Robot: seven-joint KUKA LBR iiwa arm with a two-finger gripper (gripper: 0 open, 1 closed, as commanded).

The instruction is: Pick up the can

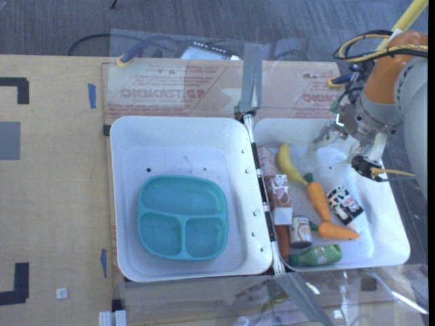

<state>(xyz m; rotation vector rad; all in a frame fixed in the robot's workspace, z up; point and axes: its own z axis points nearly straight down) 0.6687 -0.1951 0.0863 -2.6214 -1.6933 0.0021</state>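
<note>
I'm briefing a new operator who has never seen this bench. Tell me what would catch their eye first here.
The teal divided plate stands out first, lying alone in the left bin. Next comes the clutter along the right bin: a banana, two carrots, a green bottle and the small can near its left wall. The arm's orange band hangs over that bin's far right corner.
</note>
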